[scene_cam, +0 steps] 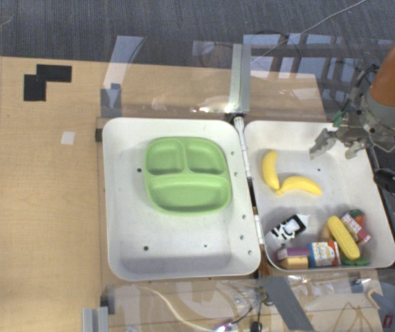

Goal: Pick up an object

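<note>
Pincer open, holding nothing, above right bin; 2 bananas just beside, corn farther.

We see the gripper hanging open over the right bin, holding nothing. Two bananas lie below it, a corn cob nearer us. A green tray fills the left bin.

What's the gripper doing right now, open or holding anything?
Gripper: jaws open, nothing between them, hovering over the back of the right bin, above and right of the two bananas.
</note>
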